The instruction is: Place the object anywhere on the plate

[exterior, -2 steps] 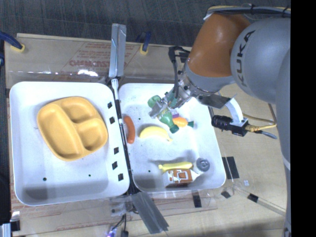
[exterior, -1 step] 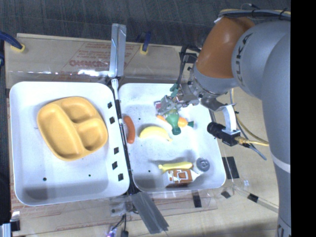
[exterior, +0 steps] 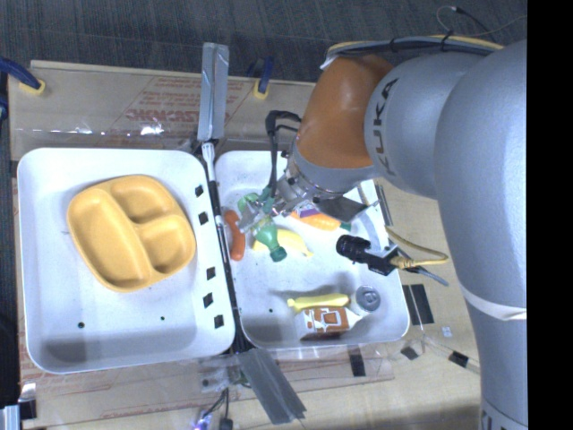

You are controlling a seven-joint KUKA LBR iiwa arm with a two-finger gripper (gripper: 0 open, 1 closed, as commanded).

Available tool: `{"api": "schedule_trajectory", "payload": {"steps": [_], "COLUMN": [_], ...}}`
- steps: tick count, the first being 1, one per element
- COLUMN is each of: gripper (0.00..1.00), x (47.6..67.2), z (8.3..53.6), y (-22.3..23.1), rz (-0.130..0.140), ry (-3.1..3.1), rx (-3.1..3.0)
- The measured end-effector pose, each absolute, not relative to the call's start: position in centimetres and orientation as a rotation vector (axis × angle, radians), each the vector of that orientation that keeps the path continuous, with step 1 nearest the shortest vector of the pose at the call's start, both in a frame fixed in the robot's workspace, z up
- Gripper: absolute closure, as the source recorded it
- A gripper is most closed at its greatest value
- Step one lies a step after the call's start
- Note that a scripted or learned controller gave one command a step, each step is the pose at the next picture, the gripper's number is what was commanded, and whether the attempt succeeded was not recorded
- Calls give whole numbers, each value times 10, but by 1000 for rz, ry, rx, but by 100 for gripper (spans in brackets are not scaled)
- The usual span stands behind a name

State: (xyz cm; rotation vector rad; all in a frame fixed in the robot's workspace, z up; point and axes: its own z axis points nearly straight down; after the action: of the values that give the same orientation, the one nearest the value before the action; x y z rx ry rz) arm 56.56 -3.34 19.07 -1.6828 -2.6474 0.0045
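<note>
The yellow divided plate (exterior: 132,231) lies in the left bin (exterior: 54,330). Over the right bin (exterior: 385,325), the tool (exterior: 261,206) sits low among a green bottle (exterior: 269,238), an orange sausage (exterior: 235,235), a yellow banana (exterior: 317,302) and a carton (exterior: 326,321).

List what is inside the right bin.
The right bin holds an orange carrot-like piece, a green bottle, a yellow piece, a yellow-capped carton and a grey disc. The arm covers its upper part.
</note>
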Motion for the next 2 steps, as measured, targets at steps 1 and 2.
{"api": "schedule_trajectory", "payload": {"steps": [1, 2], "gripper": [100, 100], "x": [597, 587], "z": [191, 211], "y": [27, 98], "rz": [3, 4], "ry": [-2620, -2580], "rx": [-1731, -1789]}}
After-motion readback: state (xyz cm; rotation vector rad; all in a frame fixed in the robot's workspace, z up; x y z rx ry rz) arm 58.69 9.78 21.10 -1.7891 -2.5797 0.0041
